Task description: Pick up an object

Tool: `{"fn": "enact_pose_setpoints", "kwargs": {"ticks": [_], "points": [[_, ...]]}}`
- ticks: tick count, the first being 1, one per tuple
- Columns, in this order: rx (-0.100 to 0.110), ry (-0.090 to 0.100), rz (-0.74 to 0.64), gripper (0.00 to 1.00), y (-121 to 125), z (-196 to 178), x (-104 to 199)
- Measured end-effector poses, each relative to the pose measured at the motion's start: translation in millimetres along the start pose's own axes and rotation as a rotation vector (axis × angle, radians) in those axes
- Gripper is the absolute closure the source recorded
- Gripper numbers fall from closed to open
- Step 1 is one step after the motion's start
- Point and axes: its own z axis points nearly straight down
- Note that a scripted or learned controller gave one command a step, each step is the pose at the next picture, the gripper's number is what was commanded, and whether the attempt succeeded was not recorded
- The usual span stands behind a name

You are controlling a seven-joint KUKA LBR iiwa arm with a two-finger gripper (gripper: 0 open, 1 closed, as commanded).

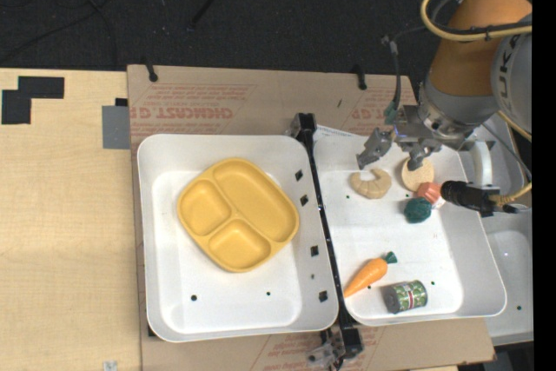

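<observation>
My gripper point(397, 152) hangs over the back of the right bin point(469, 291), fingers spread apart with nothing between them. Just below it lies a tan curved pastry point(373, 183). A pale round piece point(418, 175) sits by the right finger, with a small orange-red bit point(430, 192) and a dark green ball point(419, 210) below it. Toward the bin's front lie an orange carrot point(367, 274) and a small green can point(406, 296) on its side.
The left bin point(165, 282) holds a yellow divided plate point(237, 213). A black divider point(317, 221) runs between the two bins. Cardboard lies under both bins, and a pale wooden bench stretches to the left.
</observation>
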Motion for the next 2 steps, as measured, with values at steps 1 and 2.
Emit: {"fn": "enact_pose_setpoints", "kwargs": {"ticks": [1, 2], "points": [[-0.01, -0.001, -0.002, 0.0, 2, -6, 0], [-0.005, 0.0, -0.001, 0.0, 3, 42, 4]]}}
